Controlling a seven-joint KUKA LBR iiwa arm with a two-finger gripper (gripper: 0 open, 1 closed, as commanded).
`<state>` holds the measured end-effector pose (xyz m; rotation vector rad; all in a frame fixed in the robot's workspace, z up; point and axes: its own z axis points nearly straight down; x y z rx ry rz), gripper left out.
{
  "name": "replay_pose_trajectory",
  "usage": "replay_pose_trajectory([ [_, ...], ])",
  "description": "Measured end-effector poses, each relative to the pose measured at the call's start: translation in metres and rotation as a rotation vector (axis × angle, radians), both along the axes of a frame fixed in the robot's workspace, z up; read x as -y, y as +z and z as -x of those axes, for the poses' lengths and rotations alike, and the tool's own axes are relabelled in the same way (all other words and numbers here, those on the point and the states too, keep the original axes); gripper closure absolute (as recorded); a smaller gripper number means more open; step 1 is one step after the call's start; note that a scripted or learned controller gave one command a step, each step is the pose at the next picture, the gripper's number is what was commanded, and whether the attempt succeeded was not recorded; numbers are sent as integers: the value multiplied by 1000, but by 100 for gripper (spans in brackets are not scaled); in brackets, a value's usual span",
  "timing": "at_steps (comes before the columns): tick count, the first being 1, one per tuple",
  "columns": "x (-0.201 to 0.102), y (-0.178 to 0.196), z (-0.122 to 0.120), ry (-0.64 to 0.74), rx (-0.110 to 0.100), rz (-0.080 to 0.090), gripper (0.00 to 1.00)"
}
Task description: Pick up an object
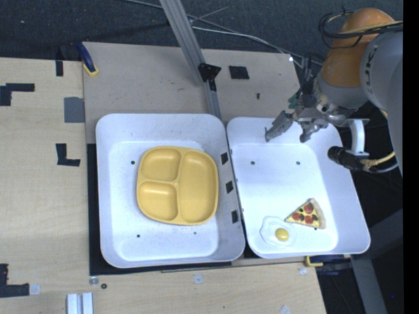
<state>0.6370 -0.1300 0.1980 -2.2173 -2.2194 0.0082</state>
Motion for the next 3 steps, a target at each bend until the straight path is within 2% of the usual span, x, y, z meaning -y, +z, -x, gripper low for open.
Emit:
replay_pose_trajectory([
  [2, 9, -111, 2, 1, 4, 1, 0],
  [3, 8, -99, 1, 2, 5, 0, 100],
])
